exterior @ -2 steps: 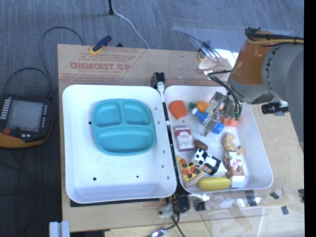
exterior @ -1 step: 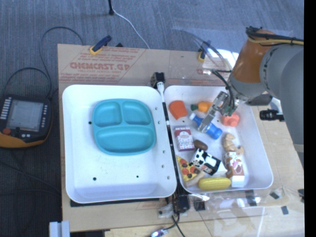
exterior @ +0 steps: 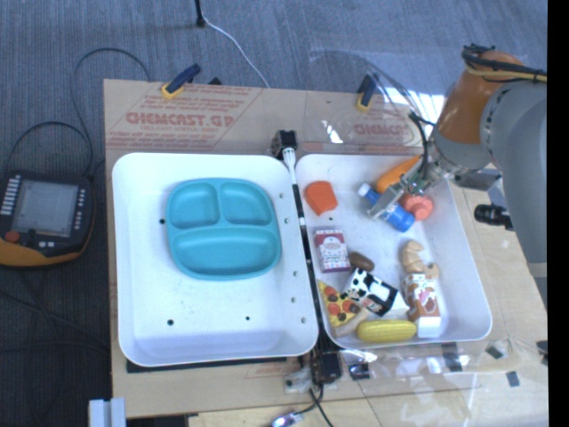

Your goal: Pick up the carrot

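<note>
One relation governs the coming move: how the carrot (exterior: 394, 175) lies against the pincer (exterior: 411, 185). Taking the right bin (exterior: 471, 265) as the landmark, the carrot sits in its far right part, close under the far rim, an orange tapered shape whose long axis runs at a slant, one end up toward the bin's far right corner and the other down toward the bin's middle. The pincer hangs at the carrot's upper right end, just beside or touching it, with the grey arm (exterior: 520, 149) reaching in over the bin's right wall. Whether it is spread or closed cannot be made out, and nothing can be seen gripped in it, so I would not count the carrot as held. Just nearer the bin's front from the carrot lie a grey and blue toy piece (exterior: 388, 206) and a red ball (exterior: 419, 207), both crowded close to the pincer. To my judgement the grasp would need to close across the carrot's narrow width, at right angles to that slanted axis, and the neighbours below leave little room; a small drift toward the bin's front could catch the red ball instead.
</note>
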Action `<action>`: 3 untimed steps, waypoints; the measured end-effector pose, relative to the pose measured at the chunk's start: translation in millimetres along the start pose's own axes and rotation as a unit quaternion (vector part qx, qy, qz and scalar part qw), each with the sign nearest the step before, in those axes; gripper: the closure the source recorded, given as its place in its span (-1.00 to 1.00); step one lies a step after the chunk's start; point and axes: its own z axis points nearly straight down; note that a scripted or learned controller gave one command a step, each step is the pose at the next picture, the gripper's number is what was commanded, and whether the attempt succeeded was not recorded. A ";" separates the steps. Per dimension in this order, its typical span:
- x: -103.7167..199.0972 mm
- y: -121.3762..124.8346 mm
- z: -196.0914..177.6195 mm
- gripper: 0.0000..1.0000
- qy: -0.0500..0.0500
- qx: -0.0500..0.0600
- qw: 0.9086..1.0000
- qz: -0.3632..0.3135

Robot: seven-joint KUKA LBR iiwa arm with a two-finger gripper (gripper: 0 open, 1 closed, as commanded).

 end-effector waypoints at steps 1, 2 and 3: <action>-9.7 4.8 0.4 -1.00 0.008 0.001 0.990 0.139; -14.0 -0.7 -8.4 -1.00 0.006 0.002 0.973 0.231; -11.9 6.4 -1.0 -1.00 0.009 0.000 0.929 0.371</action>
